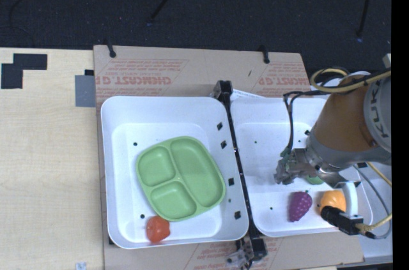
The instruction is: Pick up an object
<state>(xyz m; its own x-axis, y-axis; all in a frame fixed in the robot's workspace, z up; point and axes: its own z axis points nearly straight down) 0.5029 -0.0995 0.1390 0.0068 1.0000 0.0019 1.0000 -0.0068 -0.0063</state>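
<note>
- The hand (289,172) is being held low inside the right bin (268,135), near that bin's middle, with the grey arm and its orange band (342,125) reaching in from the right.
- Whether the hand is open or closed cannot be told, and nothing is being seen held in it.
- A purple grape-like object (299,205) is lying on the right bin's floor just below and slightly right of the hand, apart from it.
- An orange object (333,200) is lying just beside the purple one on its right, partly covered by the arm's fittings.
- The purple object is being shown as a small, bumpy, dark-magenta cluster; the orange one is rounded and smooth.
- In the left bin (121,135), a green divided plate (181,178) with three compartments is lying tilted, and a red rounded object (158,228) is resting near that bin's front edge, just below the plate.
- Both bins are sitting side by side on cardboard on the worktop (45,166).
</note>
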